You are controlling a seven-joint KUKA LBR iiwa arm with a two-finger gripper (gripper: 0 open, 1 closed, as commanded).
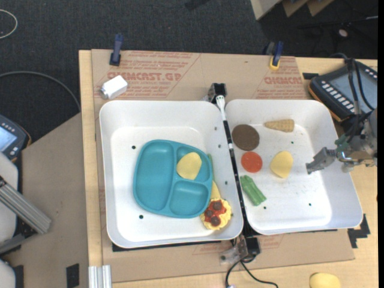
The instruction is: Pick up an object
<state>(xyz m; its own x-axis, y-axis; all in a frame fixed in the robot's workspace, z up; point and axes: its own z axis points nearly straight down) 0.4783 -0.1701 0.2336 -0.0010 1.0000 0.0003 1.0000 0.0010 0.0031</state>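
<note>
gripper sits low at the right side of the right bin, w/ nothing seen in its grasp; can't tell how far it's parted. nearest to it, the yellow lemon-like piece, just left but apart. beside that, a red round piece, w/ a brown disc above and a green piece below. cone-shaped piece near the bin's far side. left bin holds a teal divided plate w/ a yellow piece on it; pizza slice touches the plate's corner.
</note>
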